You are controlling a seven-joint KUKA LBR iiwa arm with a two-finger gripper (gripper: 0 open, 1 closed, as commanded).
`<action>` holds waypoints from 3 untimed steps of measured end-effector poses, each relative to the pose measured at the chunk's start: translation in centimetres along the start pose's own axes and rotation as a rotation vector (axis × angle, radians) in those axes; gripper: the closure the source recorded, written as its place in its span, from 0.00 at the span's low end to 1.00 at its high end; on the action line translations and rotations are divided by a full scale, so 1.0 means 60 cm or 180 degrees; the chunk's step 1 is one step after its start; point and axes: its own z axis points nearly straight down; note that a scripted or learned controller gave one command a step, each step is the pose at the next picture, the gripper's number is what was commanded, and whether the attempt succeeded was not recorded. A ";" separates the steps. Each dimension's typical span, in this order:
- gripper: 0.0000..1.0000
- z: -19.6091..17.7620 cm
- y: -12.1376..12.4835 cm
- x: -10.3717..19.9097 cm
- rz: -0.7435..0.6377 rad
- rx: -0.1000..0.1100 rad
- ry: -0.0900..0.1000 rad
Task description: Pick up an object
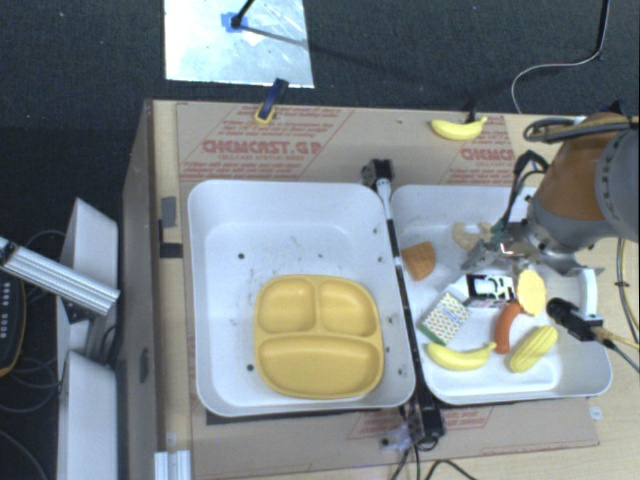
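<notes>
The arm [585,183] reaches in from the right over the right bin [585,378], its orange band above the wrist showing near the frame's edge. The gripper [490,258] sits low over the upper middle of that bin, among the objects there; how far it is open cannot be told, nor whether it has anything in its hold (the dark parts blur together at this size).

Just below the gripper lies a black-and-white box [490,288], with a yellow lemon-like piece [531,292] touching its right side. Further toward the front lie a checkered green packet [444,318], a banana [458,356], a red sausage shape [507,325] and a corn cob [532,348]. An orange wedge [420,260] rests near the bin's left wall.

The left bin [225,228] holds a yellow divided plate [320,335]. A second banana [457,126] lies on the cardboard behind the bins.
</notes>
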 end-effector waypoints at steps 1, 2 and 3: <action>0.00 -0.011 -0.093 0.047 0.0002 0.0001 0.0002; 0.00 0.000 -0.059 0.086 -0.0004 -0.0002 0.0002; 0.00 -0.058 -0.062 -0.018 0.0004 -0.0006 -0.0006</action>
